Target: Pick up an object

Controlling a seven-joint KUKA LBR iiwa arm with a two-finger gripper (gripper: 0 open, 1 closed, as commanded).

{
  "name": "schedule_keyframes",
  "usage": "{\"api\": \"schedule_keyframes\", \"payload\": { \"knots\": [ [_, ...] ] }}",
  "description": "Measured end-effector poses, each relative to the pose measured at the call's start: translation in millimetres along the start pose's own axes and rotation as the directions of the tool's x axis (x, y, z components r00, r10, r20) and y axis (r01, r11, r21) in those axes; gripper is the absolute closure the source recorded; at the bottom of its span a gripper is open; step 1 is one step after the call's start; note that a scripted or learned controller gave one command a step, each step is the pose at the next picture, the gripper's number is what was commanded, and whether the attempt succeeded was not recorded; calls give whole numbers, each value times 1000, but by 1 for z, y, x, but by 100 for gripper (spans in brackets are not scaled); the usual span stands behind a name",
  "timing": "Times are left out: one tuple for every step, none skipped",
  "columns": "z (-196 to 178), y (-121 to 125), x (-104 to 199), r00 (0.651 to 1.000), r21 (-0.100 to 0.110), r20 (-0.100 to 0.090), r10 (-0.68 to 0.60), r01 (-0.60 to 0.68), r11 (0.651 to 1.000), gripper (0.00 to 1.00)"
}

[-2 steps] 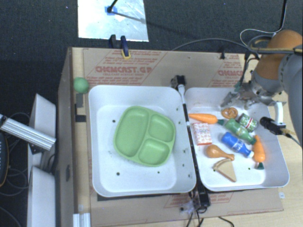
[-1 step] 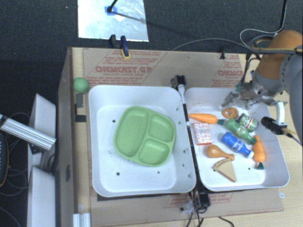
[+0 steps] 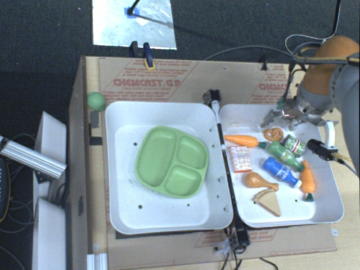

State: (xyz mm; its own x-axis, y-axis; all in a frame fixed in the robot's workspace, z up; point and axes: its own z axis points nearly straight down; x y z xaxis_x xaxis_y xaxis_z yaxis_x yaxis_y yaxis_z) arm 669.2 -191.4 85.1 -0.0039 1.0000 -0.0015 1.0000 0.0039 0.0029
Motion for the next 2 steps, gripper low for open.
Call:
{"api": "schedule_keyframes", "payload": {
  "knots": [
    [0,0,7,1000,1,0,0,0,1000,0],
    [0,0,11,1000,0,0,0,0,1000,0]
  ]
}}
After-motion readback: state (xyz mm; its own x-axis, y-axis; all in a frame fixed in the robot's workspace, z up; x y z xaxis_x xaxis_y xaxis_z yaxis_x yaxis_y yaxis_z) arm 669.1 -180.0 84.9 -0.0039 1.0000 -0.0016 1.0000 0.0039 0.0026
